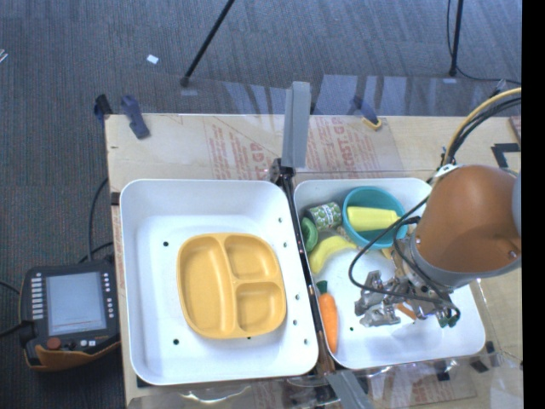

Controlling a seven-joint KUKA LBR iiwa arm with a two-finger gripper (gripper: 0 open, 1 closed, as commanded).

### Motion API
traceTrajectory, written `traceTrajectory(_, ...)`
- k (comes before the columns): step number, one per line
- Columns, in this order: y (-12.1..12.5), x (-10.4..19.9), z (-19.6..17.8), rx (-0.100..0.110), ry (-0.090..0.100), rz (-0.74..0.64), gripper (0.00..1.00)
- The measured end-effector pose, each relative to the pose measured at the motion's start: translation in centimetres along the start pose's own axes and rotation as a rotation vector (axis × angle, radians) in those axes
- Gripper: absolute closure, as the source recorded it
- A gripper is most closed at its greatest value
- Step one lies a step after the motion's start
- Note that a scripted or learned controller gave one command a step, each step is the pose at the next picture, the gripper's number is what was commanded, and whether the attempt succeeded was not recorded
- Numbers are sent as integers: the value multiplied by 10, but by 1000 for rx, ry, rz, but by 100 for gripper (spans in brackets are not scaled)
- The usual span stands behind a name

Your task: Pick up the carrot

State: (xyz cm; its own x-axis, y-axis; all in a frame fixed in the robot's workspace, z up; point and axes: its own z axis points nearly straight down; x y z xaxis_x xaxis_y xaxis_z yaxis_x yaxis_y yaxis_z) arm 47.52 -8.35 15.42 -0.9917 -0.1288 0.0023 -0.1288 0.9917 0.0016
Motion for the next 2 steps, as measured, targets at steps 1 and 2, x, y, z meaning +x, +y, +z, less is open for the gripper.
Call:
traceTrajectory(1,0,0,-1,0,-1,-1,0)
traceTrajectory(2,50,-14,-34,0,-4,19,0)
